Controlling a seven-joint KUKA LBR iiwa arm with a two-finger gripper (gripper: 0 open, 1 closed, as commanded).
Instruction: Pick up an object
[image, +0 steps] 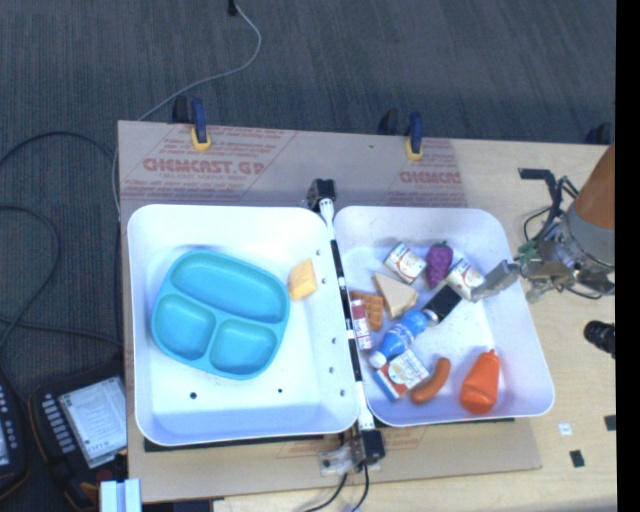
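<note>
- We find the gripper (497, 279) at the right bin's (520, 330) right wall, reaching in from the arm (590, 225) that sits out over the counter (580, 440). It's a grey blur at the tip, so we honestly cannot tell how it's set, and we don't see anything caught in it.
- Closest thing to it is a small white can (463, 275), just beside the tip, maybe touching, hard to call. Right below that lies a black-capped piece (443, 300) running into the blue bottle (402, 336).
- A bit further in we've got the purple grape-looking toy (438, 263), a red-and-white can (405, 262), and a tan wedge (396, 293) like a slice of bread or cheese.
- Down the front of that bin: the orange bottle (481, 380), a sausage (431, 380), and a little packet (403, 371) next to it. More small stuff is piled against the divider, too jumbled for us to name.
- Over in the left bin (160, 400) sit the blue divided tray (220, 315) and a yellow block (302, 279) just beside it, well apart from the action.
- So where are we? Everything is lying in the bins and nothing is lifted. We'd say the pick isn't done yet: the grab and the lift are both left.
</note>
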